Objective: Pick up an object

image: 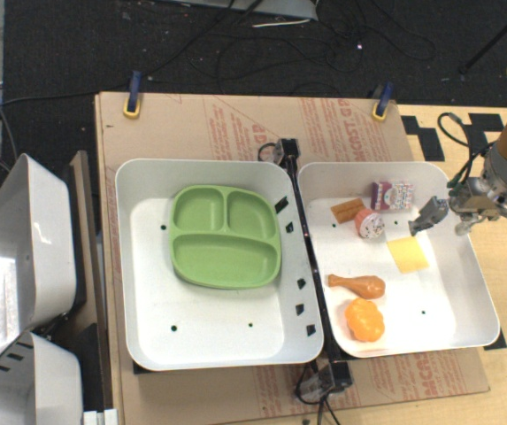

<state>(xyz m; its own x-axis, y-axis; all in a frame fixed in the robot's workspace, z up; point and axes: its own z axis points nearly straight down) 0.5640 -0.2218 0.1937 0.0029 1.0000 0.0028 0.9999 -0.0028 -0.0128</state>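
yellow block (408, 255) just below claw (443, 212)

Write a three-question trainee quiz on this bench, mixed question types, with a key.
1. True or false: the green plate lies in the left bin.
2. Which lies nearest the gripper? A) orange fruit B) yellow block C) chicken leg
3. Fill in: the plate has ___ compartments.

Key: 1 true; 2 B; 3 three.
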